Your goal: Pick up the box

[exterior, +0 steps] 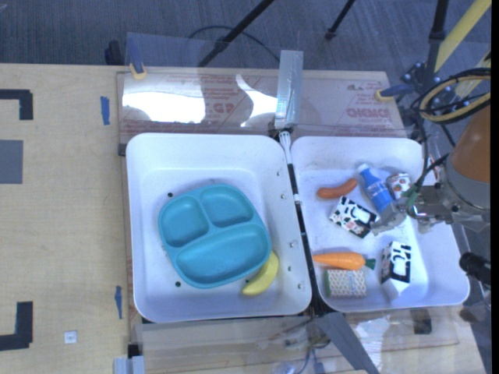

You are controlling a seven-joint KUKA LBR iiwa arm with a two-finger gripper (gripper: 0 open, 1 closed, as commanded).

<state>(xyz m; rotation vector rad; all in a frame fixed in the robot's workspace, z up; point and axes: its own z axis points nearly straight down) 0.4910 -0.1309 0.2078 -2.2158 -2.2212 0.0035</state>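
Observation:
A small black-and-white patterned box [352, 216] lies tilted in the middle of the right bin [444, 287]. A second white carton with black print [398, 264] lies nearer the front right of the same bin. My gripper [399, 211] hangs low over the right bin, just right of the patterned box and close to its right edge. Behind it sits a blue bottle [376, 189]. The arm's orange band [472, 156] is at the right edge. Nothing is visibly lifted.
The right bin also holds a red sausage [337, 188], a carrot [339, 261] and a tan waffle-like block [346, 284]. The left bin [156, 158] holds a blue divided plate [214, 234] and a banana [263, 278]. Cables hang at the right.

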